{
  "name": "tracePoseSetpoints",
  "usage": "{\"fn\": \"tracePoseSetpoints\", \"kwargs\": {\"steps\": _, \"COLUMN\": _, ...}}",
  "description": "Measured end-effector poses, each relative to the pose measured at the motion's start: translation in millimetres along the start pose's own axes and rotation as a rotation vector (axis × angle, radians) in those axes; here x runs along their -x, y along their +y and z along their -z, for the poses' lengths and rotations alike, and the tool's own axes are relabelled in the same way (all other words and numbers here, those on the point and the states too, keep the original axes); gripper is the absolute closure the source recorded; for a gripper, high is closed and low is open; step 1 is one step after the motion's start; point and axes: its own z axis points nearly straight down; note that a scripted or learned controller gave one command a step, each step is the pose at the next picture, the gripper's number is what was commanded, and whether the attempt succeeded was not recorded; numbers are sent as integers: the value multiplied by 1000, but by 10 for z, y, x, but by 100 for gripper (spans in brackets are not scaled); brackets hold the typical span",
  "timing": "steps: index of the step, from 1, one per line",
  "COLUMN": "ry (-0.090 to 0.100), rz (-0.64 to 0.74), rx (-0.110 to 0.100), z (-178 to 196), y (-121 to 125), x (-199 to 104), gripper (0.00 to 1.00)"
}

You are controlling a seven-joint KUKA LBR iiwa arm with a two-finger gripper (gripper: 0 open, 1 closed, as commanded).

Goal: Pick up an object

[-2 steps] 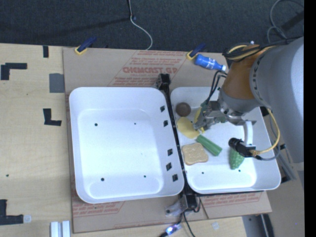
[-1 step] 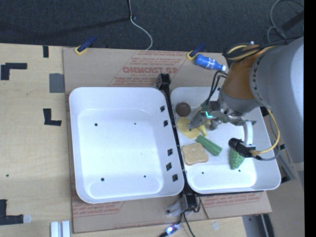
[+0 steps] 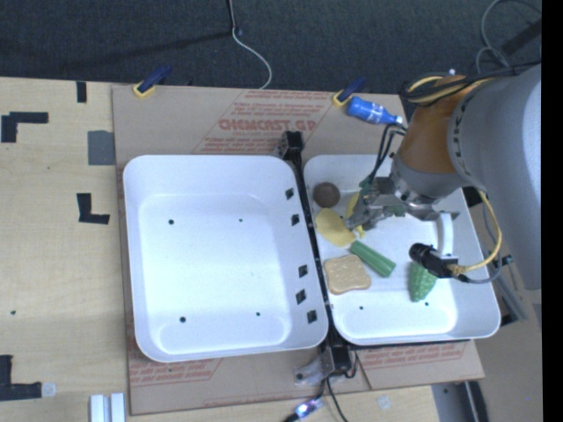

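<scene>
A black clamp (image 3: 330,359) sits at the front edge between the two bins, nearest the camera. Behind it the left bin (image 3: 145,262) stands beside the right bin (image 3: 479,323), both on a cardboard sheet (image 3: 255,126) laid over the wooden surface (image 3: 53,262). Red print on the cardboard, seen upside down, cannot be made out with any certainty.

In the right bin lie several toy foods. A toast slice (image 3: 347,274) lies flat near the front left. Just behind it, a green stick (image 3: 373,259) has its long axis running from back left to front right. A yellow piece (image 3: 333,228) lies near the divider, and a brown ball (image 3: 326,193) sits behind that. A green cone (image 3: 420,282) lies toward the right, its long axis running roughly front to back, with the narrow end toward the front.

The jaws (image 3: 362,214) hang low over the bin's back left part, just right of the yellow piece and brown ball, with the green stick just in front of them. Whether they are open or closed cannot be told, nor whether anything sits between them. A blue clip (image 3: 368,110) rests on the cardboard's back edge.
</scene>
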Motion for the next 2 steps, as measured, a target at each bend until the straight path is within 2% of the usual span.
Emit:
{"fn": "tracePoseSetpoints", "kwargs": {"steps": 1, "ry": 0, "rz": 1, "rx": -1, "z": -5, "y": -1, "x": 0, "gripper": 0}}
{"fn": "tracePoseSetpoints", "kwargs": {"steps": 2, "ry": 1, "rz": 1, "rx": -2, "z": 91, "y": -2, "x": -9, "gripper": 100}}
